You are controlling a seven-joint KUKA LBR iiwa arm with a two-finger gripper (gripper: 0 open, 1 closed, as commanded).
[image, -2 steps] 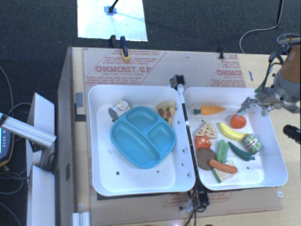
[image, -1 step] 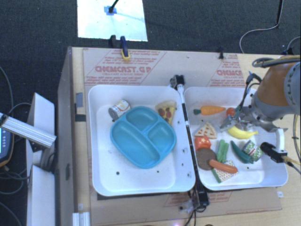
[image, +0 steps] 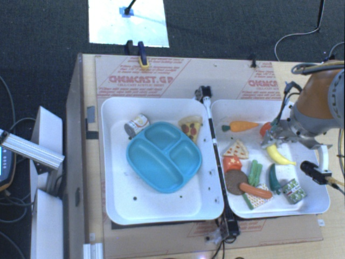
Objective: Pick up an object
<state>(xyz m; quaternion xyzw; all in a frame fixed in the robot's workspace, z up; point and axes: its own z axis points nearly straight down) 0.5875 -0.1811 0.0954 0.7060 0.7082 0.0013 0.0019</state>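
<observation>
You're looking at a robotics lab.
Your arm [image: 323, 99] works over two white bins [image: 116, 161] on a cardboard-lined tabletop [image: 161, 74], loose cables [image: 294, 36] trailing across dark carpet [image: 43, 36].

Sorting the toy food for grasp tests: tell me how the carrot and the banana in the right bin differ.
The carrot is orange with a green tip; the banana is plain yellow. The carrot is straight and lies nearly level across the view, whereas the banana is curved and runs diagonally. The carrot sits near the bin's far wall, away from the gripper; the banana lies just below the gripper. Both are long, slim pieces lying flat in the same bin.
</observation>
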